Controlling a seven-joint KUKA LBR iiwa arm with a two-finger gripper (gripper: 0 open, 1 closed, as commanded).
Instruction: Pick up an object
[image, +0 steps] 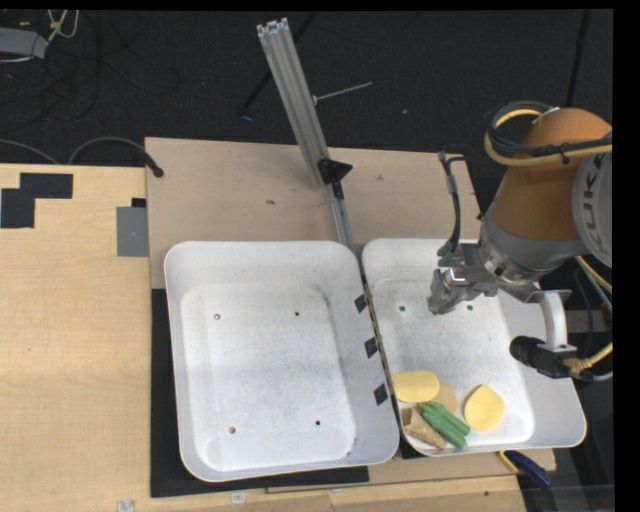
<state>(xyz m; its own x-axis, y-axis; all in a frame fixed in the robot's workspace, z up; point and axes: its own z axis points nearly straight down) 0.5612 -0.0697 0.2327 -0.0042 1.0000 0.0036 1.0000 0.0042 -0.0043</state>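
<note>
While the arm hangs over the right bin (560, 425), you have this to weigh:
Hand (447, 297): above bare bin floor; you cannot tell its state, and nothing shows in it.
Objects: two yellow pieces (415, 386) (484, 408), a green piece (445, 424) and a tan scrap (423, 431), clustered below the hand, toward the bin's near corner.
Risk: your descent here likely closes on nothing; the tight cluster may scatter or slip.

Bench (240, 190) bearing two white bins (260, 440)
</note>
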